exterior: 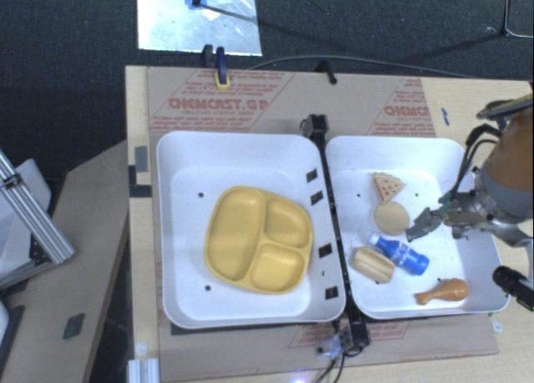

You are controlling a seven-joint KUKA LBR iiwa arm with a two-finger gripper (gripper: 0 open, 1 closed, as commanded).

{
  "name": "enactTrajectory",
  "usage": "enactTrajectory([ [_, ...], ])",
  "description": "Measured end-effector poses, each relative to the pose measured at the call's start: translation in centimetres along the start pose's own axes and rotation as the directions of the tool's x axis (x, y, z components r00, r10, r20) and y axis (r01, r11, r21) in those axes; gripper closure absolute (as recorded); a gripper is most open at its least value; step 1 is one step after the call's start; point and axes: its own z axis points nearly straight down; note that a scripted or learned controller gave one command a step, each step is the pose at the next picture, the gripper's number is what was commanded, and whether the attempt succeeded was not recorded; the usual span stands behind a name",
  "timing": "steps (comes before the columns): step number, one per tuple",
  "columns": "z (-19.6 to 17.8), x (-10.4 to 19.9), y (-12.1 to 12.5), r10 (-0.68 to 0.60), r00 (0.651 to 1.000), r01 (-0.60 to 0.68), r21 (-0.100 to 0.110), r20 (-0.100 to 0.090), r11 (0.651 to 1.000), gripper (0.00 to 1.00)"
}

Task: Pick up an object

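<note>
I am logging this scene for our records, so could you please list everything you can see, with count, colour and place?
bins: two, white, side by side on the bench
divided plate: one, yellow, in the left bin
cracker wedge: one, tan, upper part of the right bin
round bun: one, beige, just below the wedge
small bottle: one, blue with a white end, middle of the right bin
bread roll: one, light brown, beside the bottle, towards the left bin
chicken drumstick: one, orange-brown, near edge of the right bin
cardboard sheet: one, brown with red print, under the bins
gripper: one, dark grey, over the right bin beside the bun
</note>
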Motion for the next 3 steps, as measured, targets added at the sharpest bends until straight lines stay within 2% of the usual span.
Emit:
enactTrajectory([
  [1,-0.6,0.0,0.3,-0.003,1.0,0.003,-0.012,0.003,1.0,0.0],
  [3,10.7,-0.2,1.0,-0.002,1.0,0.002,-0.007,0.001,1.0,0.0],
])
